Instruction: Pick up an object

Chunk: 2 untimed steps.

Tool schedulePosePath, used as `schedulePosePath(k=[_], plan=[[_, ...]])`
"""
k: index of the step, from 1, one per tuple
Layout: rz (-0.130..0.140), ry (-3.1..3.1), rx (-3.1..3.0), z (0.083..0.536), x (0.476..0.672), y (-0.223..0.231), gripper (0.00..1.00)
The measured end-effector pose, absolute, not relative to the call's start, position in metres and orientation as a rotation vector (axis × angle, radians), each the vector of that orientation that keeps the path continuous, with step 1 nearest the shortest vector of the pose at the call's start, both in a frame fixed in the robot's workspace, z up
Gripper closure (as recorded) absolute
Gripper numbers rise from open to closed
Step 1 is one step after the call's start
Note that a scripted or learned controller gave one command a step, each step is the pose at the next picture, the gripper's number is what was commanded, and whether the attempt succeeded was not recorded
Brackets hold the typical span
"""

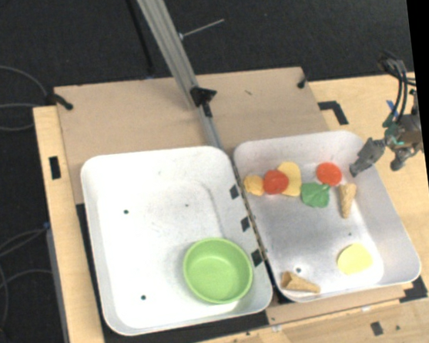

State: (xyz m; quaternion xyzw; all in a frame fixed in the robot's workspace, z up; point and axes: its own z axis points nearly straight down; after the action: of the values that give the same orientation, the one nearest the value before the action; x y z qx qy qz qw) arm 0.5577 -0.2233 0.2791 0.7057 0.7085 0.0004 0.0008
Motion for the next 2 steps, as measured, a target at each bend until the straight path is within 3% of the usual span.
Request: schedulePosePath(k=[1, 2], plan=[[0.001, 2.225, 2.216, 0.279, 0.558, -0.223, 0.00], [-0.006, 2.224, 2.220, 0.235, 0.562, -0.220, 0.00]])
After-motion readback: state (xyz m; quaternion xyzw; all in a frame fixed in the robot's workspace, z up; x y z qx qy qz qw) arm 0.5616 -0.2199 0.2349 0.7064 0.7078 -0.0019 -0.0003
